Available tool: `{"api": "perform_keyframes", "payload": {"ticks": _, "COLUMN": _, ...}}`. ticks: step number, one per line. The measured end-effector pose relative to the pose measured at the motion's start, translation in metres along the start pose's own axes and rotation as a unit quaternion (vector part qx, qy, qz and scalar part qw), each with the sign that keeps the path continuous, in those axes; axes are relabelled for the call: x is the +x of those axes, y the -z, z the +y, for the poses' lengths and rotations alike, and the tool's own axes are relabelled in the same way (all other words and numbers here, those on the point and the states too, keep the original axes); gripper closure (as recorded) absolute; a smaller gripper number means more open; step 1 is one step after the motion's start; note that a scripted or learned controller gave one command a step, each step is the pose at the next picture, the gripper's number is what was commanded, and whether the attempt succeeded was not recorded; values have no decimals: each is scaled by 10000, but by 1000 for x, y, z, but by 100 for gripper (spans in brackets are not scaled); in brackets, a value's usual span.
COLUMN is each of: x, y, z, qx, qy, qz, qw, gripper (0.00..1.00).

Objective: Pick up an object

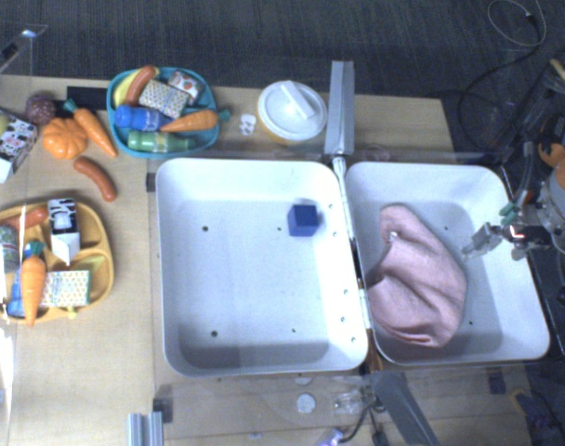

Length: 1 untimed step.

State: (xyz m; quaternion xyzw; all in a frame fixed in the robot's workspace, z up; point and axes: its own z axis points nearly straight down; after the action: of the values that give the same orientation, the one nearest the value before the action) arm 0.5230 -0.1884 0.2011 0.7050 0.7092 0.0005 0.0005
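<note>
A small blue cube lies in the left bin, near its far right corner. A crumpled pink cloth fills the left part of the right bin. My gripper reaches in from the right, over the right bin's right side. It hangs just right of the cloth, with nothing visibly held in it. The arm behind it runs off the view's right edge.
Left of the bins, toy food lies on the bench: a yellow plate, a blue bowl, a loose pumpkin and a sausage. A white lidded cup and a metal post stand behind the bins.
</note>
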Motion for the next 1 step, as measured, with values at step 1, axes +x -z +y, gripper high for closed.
{"api": "perform_keyframes", "payload": {"ticks": 1, "x": 30, "y": -106, "z": 25, "qx": -21, "qy": 255, "qz": -5, "qw": 9997, "gripper": 0}}
